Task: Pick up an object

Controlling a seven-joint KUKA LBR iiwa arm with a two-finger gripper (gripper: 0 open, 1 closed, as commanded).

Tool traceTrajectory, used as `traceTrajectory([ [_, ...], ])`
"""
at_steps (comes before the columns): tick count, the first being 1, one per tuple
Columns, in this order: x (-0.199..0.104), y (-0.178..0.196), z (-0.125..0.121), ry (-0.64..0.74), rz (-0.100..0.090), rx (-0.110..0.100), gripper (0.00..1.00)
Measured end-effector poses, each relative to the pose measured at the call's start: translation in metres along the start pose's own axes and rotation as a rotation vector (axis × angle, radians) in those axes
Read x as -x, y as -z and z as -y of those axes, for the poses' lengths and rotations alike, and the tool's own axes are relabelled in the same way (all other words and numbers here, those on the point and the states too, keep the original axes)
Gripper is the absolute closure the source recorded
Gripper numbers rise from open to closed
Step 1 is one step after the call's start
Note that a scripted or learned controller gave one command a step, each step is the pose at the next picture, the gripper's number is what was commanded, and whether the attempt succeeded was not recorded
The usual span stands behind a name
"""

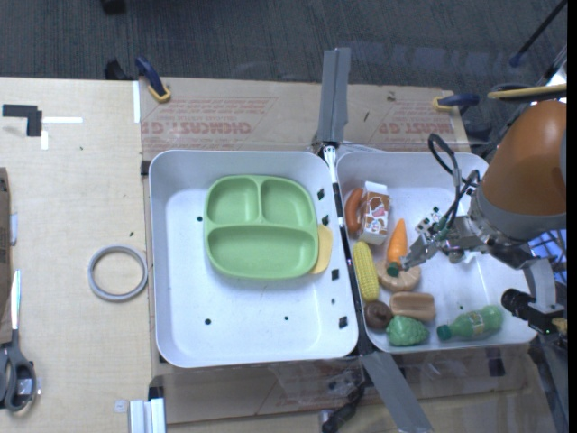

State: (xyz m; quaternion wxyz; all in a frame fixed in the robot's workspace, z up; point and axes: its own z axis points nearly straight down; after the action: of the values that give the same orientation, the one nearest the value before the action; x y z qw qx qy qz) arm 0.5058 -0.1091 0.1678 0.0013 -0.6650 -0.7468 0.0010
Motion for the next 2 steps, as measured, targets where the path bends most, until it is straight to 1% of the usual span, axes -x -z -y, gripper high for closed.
traceTrajectory([
  [1, -0.009, -0.077, -0.028, 0.052, 0.000, 0.000, 0.00],
  [2, 0.005, -0.076, -0.015, 0.461, 0.000, 0.002, 0.00],
])
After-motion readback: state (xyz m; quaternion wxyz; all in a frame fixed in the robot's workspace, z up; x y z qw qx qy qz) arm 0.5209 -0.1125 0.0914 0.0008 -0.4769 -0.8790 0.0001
